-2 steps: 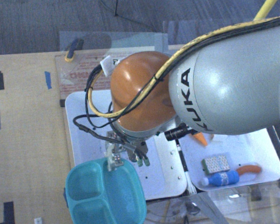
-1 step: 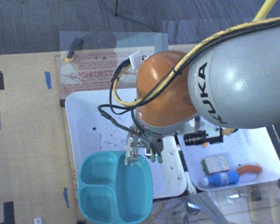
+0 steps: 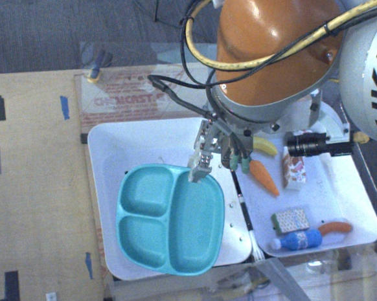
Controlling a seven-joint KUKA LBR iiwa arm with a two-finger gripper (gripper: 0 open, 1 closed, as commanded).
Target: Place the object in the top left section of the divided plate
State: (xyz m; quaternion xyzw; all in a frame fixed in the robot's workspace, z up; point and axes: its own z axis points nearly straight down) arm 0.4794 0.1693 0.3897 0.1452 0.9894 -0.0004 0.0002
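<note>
A teal divided plate (image 3: 171, 219) with three sections lies flat in the left bin (image 3: 104, 147)

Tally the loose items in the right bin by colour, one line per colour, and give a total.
Orange: 2, carrot and sausage-shaped piece
Yellow: 1, banana
Blue: 1, bottle
Red and white: 1, carton
Green and white: 1, sponge block
Total: 6

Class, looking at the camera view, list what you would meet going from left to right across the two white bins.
Teal divided plate → gripper over the plate's upper right rim → carrot → sponge → small carton → sausage. The banana and the blue bottle overlap others in this order, so they are left out.
</note>
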